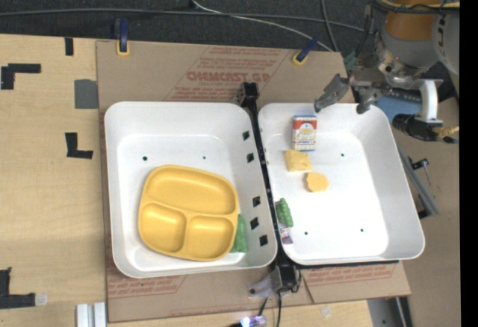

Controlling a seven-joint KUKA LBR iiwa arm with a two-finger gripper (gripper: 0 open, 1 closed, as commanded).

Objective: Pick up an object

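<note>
Camera view: claw high at the right bin's far edge, nothing picked yet.

The gripper (pixel 345 100) hangs spread wide and bare above the right bin (pixel 388 191) rim. Nearest target is the small carton (pixel 304 132), upright near the far wall; just below it lie a yellow block (pixel 297 160) and an orange piece (pixel 316 182). You should centre over the carton, straddle its narrow sides, descend straight, avoid nudging the block.

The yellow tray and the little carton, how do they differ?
The yellow tray lies in the left bin; the carton is in the right bin, nearer the gripper. The yellow tray is far larger, flat and divided into compartments; the carton is a small box. The tray is plain yellow; the carton is white with red print. Neither is held.
</note>
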